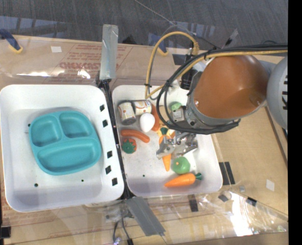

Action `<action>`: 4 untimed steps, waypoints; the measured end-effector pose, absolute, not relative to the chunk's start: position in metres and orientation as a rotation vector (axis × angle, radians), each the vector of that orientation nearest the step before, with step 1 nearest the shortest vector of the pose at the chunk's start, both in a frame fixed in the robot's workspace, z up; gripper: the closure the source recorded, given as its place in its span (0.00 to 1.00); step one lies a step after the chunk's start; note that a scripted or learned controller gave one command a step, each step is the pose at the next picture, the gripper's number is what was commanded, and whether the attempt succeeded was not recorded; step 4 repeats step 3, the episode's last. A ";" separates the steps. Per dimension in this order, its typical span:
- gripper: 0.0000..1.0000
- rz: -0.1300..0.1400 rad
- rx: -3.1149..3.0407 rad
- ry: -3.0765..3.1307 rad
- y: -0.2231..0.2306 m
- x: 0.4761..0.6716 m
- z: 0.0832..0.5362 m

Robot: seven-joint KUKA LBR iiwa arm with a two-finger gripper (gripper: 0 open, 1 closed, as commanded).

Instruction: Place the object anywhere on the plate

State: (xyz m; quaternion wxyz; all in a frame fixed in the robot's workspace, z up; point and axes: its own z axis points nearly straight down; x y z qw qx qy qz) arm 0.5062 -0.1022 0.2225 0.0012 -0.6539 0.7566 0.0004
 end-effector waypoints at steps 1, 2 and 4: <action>1.00 0.010 -2.181 2.264 -0.038 0.534 0.190; 1.00 0.005 -2.335 2.099 0.032 0.602 0.191; 0.00 0.005 -2.333 2.104 0.030 0.602 0.191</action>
